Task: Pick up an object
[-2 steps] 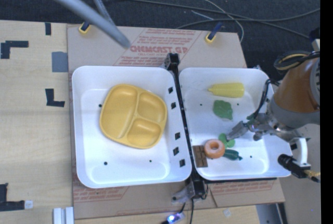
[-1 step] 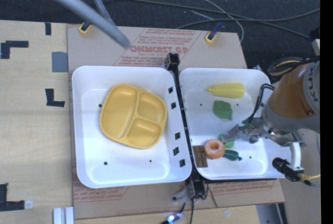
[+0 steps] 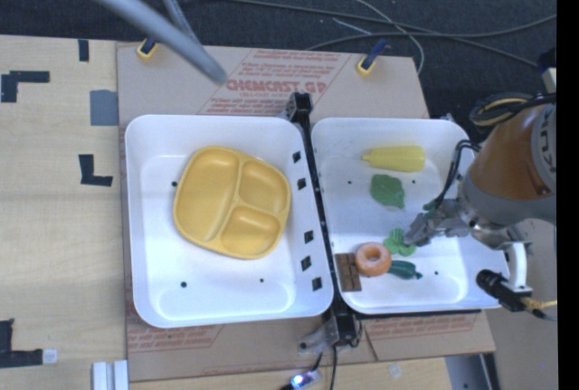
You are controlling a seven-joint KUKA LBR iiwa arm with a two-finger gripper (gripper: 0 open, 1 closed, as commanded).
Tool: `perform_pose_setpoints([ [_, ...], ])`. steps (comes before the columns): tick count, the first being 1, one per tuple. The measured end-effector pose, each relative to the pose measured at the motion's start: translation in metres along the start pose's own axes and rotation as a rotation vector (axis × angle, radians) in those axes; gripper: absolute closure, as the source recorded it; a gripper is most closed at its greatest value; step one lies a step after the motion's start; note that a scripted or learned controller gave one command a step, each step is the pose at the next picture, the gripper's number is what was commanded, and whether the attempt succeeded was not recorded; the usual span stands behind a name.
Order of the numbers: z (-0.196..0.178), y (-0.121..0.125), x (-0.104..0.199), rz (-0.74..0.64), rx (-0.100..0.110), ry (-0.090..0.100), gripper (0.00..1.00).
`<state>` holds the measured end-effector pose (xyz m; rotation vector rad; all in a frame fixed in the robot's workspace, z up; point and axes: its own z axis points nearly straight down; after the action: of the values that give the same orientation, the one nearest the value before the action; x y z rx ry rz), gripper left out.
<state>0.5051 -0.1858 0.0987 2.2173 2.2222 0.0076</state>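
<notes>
Near edge of the surface [image 3: 54,289]: bare wood grain with black tape marks, and a cardboard sheet [image 3: 271,76] lying under both bins.

Right bin [image 3: 452,293], near part: an orange ring [image 3: 372,259] sits close to the divider, with a small brown block [image 3: 348,271] touching or just beside it on its left. A dark green piece [image 3: 404,270] lies just right of the ring. None of these is lifted; all rest on the bin floor.

Right bin, middle: the tool [image 3: 418,230] is down low inside the bin, reaching in from the right, its tip at a light green object [image 3: 398,244]. Cannot tell whether the tool is open or closed, and the view does not show anything held in it. The grey and orange arm [image 3: 511,166] hangs over the bin's right wall.

Right bin, far part: a green leafy-looking item [image 3: 387,190], and beyond it a yellow corn-like item [image 3: 395,159]. Both are apart from the tool.

Left bin [image 3: 145,198]: one yellow divided plate [image 3: 232,201], well apart from the tool.

Progress, judged: the approach and descent look done, and the light green object seems the likely target. A grasp is not confirmed and no lift has been made. Left to do: secure the object and raise it off the bin floor.
</notes>
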Motion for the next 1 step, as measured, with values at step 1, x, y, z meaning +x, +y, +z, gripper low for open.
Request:
perform_pose_setpoints([
  [1, -0.0545, -0.0052, -0.0080, 0.002, 0.003, -0.003, 1.00],
])
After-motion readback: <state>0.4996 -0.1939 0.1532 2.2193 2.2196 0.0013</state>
